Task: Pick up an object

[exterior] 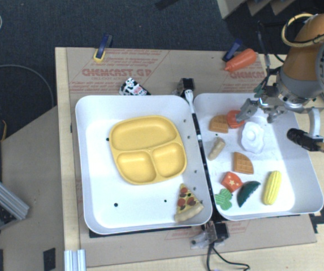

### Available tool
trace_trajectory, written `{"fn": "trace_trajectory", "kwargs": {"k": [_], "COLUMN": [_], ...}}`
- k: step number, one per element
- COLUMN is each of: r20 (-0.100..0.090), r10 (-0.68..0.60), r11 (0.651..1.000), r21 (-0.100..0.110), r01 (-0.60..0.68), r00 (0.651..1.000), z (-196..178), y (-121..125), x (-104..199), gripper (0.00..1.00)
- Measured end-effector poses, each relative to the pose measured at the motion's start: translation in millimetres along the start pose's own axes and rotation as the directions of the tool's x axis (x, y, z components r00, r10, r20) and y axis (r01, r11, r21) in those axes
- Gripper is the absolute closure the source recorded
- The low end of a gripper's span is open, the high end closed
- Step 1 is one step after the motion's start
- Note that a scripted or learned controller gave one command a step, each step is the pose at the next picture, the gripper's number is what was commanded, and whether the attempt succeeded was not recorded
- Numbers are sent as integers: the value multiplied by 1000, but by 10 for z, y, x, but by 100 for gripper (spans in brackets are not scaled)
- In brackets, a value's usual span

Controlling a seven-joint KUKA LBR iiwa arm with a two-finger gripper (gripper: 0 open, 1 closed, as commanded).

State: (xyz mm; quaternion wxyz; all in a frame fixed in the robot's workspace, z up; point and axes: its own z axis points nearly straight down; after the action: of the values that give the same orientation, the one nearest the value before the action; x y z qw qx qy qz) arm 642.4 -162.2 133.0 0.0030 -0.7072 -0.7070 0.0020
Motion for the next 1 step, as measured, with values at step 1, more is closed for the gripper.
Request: {"fn": "trace_trajectory", "kwargs": {"k": [1], "r20": [0], "r10": [-1], "r11": [1000], "r21": [0], "r01": [1], "r00": [1000], "z": [516], "y": [-6], "x": [10], "gripper": [0]}}
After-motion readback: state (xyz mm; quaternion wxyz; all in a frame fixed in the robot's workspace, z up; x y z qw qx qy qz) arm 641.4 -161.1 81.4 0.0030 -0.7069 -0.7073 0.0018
